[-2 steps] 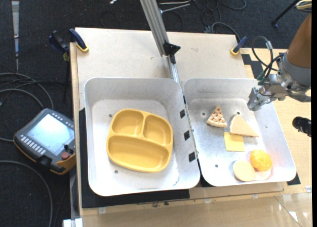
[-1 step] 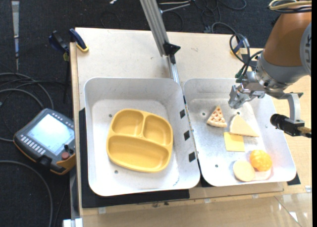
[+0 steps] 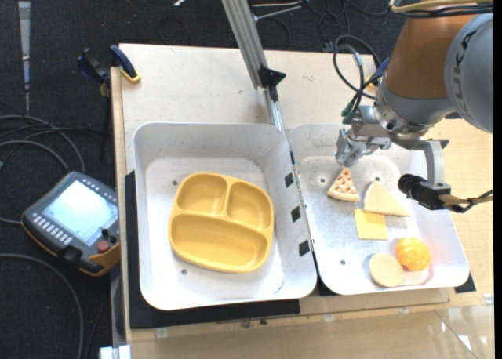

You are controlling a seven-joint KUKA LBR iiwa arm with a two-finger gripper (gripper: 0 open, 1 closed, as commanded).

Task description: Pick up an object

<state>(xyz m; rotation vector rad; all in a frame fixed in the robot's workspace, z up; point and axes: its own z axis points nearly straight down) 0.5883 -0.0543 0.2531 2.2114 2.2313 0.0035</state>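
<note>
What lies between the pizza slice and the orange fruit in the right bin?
In the camera view, between the pizza slice and the orange fruit lie a pale wedge and a yellow square slice.

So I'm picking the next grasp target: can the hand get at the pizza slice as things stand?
Probably yes. The hand hovers just above the pizza slice, whose top lies uncovered, apart from the cheese wedge beside it.

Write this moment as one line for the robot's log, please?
claw: just above pizza slice, right bin | held: nothing seen | nearby: cheese wedge | left bin: yellow tray
</note>
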